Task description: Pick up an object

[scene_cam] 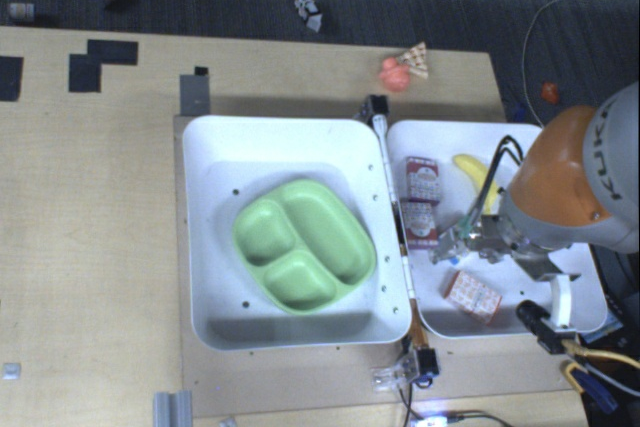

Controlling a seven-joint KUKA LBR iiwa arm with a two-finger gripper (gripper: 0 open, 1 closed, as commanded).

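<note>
Notice your claw hovers low in the right bin, beside the red packets; its grip state can't be judged.

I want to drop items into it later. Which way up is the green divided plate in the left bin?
Right way up. The green divided plate lies flat in the left bin with its three hollows facing the camera.

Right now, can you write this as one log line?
arm: over right bin | tool: above small packets | green tray: left bin | lifted: nothing visible
</note>
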